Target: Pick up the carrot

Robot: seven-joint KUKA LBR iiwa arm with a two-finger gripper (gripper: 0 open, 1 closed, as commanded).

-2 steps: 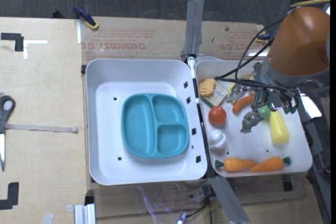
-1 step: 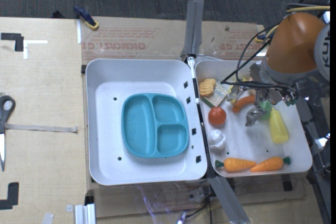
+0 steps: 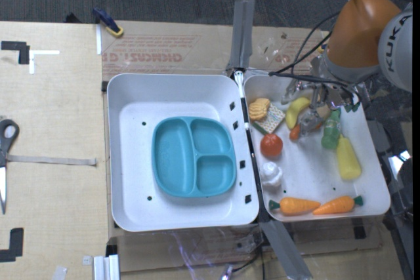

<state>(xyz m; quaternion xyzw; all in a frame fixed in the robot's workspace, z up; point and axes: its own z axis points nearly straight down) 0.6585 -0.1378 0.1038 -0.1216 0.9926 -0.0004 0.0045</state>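
Two orange carrots lie end to end along the front wall of the right bin. One carrot is on the left with its green top toward the bin's corner. The other carrot is on the right with its green top pointing right. My gripper hangs low over the back of the right bin, beside a yellow banana and well behind the carrots. The wrist and cables hide what lies directly under the gripper.
The right bin also holds a waffle cracker, a red tomato, a white garlic, a green bottle and a yellow piece. The left bin holds a teal divided plate. Scissors lie at the far left.
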